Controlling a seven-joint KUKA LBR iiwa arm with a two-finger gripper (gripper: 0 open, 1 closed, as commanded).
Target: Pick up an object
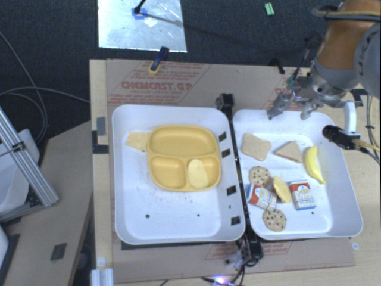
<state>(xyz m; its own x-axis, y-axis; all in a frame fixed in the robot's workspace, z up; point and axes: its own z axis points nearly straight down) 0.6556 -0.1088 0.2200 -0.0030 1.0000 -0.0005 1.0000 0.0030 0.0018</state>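
The arm (348, 37) is cut off by the upper right corner of the frame, so only its orange band and grey wrist are seen. The jaws (292, 107) are seen spread apart, two pale fingers hanging above the far rim of the right bin (345, 216), and nothing is seen between them. A black part (338, 137) jutting from the wrist covers part of that bin's right wall. Just below the jaws and slightly to the left a slice of toast (256, 147) is laid flat; directly below, a triangular sandwich half (290, 152) is found, and just right of it a banana (314, 164) lies lengthwise near the right wall. Further toward the near edge a cookie (259, 175), a small red and white packet (261, 196), a yellow wedge (281, 189) and a small carton (302, 195) are crowded together, some touching or overlapping, so their outlines are hard to separate; a second cookie (274, 220) lies nearest the front rim. Bare bin floor is left along the near right corner. Well to the left of the jaws, in the left bin (172, 225), a yellow compartment tray (181, 158) is set, with a pale oval piece (197, 173) in its lower right compartment; a pale slice (137, 140) is partly hidden under the tray's left edge. The tabletop (196, 79) beyond the bins is seen as brown printed board.
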